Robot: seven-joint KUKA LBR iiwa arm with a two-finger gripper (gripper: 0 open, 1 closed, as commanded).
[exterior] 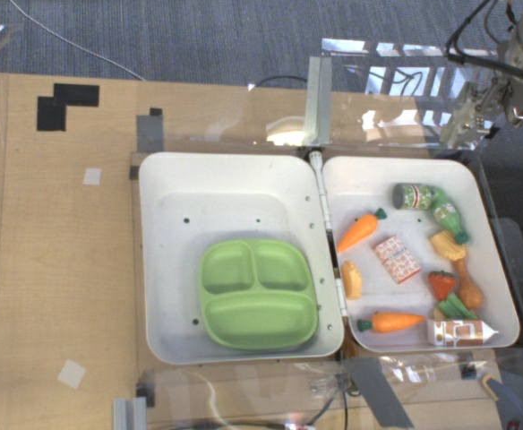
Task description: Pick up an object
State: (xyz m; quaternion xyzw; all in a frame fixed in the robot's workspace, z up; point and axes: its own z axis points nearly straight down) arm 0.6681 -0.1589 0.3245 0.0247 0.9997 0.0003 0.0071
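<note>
Bench [55, 267] of pale wood, blue-grey carpet [199, 25] beyond, hand [490, 106] upper right, state unclear.

print on the small carton [396, 260] (patterned red), nothing legible anywhere

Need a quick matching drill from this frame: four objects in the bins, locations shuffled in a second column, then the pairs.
Things:
1. green divided plate
2. small checkered box
3. white bottle lying on its side
4. green can on its side

Places:
A. front right corner of the right bin
B. left bin
C. far end of the right bin
D. middle of the right bin

Pairs: 1-B, 2-D, 3-A, 4-C
</note>
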